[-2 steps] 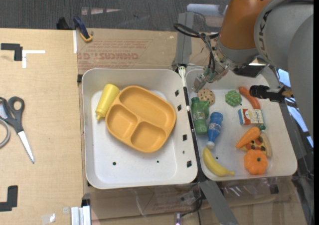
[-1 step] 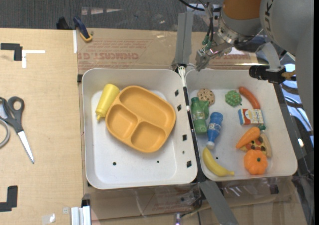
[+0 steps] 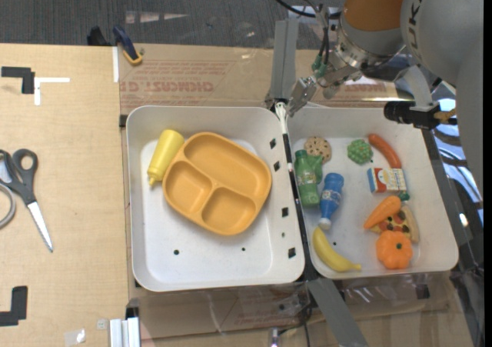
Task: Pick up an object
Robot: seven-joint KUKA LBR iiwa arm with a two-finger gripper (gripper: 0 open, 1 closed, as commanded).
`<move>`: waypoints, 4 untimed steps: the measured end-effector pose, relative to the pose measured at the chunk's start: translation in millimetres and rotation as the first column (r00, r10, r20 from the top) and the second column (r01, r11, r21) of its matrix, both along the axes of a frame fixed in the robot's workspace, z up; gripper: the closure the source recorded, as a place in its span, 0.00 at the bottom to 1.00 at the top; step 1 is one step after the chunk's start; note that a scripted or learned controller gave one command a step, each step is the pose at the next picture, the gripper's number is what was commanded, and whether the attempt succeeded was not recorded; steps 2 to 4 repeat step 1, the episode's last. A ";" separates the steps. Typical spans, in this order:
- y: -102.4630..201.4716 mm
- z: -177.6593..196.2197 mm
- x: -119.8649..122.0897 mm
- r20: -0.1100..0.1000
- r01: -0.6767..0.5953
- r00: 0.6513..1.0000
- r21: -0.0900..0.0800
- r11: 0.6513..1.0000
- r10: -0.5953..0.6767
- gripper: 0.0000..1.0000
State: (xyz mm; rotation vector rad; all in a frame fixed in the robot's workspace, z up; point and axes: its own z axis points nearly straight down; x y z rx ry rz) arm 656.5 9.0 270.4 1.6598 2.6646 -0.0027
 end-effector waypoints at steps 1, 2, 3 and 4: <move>-50.3 -79.7 -73.0 -0.003 -0.004 1.000 0.001 1.000 0.004 0.00; -50.3 -79.7 -73.0 -0.003 -0.004 1.000 0.001 1.000 0.004 0.00; -50.3 -79.7 -73.0 -0.003 -0.004 1.000 0.001 1.000 0.004 0.00; -50.3 -79.7 -73.0 -0.003 -0.004 1.000 0.001 1.000 0.004 0.00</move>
